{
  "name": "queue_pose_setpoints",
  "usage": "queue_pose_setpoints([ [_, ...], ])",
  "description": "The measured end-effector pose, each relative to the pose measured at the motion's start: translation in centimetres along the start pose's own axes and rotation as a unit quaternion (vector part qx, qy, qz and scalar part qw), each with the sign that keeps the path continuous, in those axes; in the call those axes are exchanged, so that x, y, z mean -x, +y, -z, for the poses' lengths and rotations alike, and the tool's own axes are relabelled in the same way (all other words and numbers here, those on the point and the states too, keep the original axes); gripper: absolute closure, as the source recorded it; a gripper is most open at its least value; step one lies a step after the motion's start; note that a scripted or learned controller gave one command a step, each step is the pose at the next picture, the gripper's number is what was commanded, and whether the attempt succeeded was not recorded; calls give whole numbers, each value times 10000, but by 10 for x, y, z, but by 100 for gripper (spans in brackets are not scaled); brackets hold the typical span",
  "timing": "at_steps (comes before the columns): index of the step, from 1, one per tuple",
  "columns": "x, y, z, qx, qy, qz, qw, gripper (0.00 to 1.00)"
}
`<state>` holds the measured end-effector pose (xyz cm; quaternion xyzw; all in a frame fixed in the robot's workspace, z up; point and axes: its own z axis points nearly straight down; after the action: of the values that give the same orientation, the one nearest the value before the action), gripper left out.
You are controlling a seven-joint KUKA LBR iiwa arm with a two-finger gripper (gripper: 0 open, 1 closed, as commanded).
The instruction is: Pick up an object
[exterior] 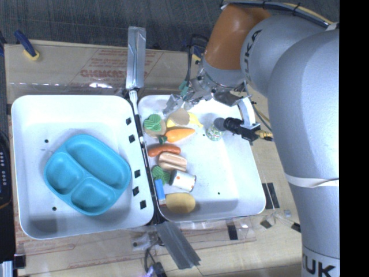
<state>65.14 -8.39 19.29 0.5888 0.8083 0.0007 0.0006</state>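
While the grey arm [288,79] leans in from the right, its gripper [180,100] sits low at the far edge of the right bin [230,178], just above a pile of toy food. Whether it grips anything I cannot tell. Below it lie a beige round piece [179,118], a green leafy piece [153,123], a carrot [180,135], a sausage [164,150] and a potato [180,202]. Across in the left bin [29,154] rests a blue divided plate [86,173].

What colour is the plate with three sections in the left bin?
The plate is bright blue, seen clearly in the camera view from above.
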Motion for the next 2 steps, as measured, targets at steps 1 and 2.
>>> queue_pose_setpoints([
  [1, -37, 18, -1, -3, -2, 601, 9982, 100],
  [2, -37, 18, -1, -4, -3, 600, 9982, 0],
])
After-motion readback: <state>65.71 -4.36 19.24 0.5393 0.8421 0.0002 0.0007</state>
